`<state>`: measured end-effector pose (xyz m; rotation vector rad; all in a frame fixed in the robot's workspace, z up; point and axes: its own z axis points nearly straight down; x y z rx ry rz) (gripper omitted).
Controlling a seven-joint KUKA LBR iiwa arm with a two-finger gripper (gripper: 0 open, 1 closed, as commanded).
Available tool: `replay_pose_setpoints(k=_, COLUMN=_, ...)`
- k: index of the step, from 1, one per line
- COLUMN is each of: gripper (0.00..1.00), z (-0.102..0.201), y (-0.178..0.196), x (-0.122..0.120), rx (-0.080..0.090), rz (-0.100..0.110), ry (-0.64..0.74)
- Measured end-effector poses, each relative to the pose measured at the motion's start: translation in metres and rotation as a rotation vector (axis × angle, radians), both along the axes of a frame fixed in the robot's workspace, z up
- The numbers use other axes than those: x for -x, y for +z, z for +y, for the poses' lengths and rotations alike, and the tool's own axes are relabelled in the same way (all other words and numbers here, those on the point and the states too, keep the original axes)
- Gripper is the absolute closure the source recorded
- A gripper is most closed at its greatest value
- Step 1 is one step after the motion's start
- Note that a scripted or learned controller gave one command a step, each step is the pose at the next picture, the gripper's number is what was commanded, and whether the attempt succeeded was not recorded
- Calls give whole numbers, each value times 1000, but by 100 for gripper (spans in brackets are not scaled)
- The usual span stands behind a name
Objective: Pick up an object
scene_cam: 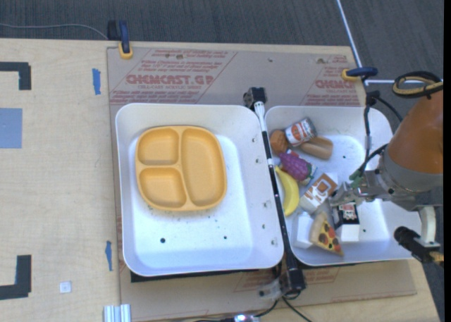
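A shallow white left bin (134, 194) serves as the landmark. Inside it, toward its upper left, lies a yellow plate (181, 168) with 3 compartments: 2 small ones on the left and 1 long one on the right. A few dark specks dot the bin floor below the plate. Under the bin lies a brown cardboard sheet (211, 74) printed with red lettering. Beyond the bin's upper left corner, a blue and yellow clamp (123, 39) grips the cardboard's edge. Left of the bin, 2 short blue tape strips (96, 81) mark the pale wooden bench (49, 194).
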<state>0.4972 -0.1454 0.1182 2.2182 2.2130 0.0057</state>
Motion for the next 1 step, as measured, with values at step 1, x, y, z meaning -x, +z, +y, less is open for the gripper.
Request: replay_pose_setpoints(k=1, gripper=100, z=63, y=93, x=-25, rx=-3, rz=7, ry=3)
